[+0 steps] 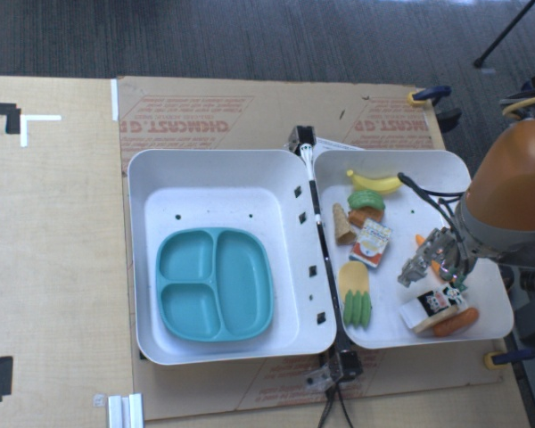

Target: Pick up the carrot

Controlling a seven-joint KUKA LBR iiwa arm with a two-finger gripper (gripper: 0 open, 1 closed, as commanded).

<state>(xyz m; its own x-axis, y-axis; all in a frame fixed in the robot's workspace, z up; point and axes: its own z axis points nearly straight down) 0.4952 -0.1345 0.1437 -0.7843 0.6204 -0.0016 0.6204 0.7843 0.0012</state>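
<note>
One small orange carrot point(439, 260) shows as slivers beneath the tool point(431, 266), toward three o'clock in the right bin point(401, 326). Plastic toy food by the look: light, stiff, slick, best pinched across its thick middle. Its long axis is too covered to read. Whether the tool is spread, I cannot tell.

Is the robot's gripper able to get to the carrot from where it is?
Probably yes. The gripper hangs low in the right bin, right by a bit of orange that looks like the carrot. Nothing lies over it, though the gripper hides most of it.
</note>
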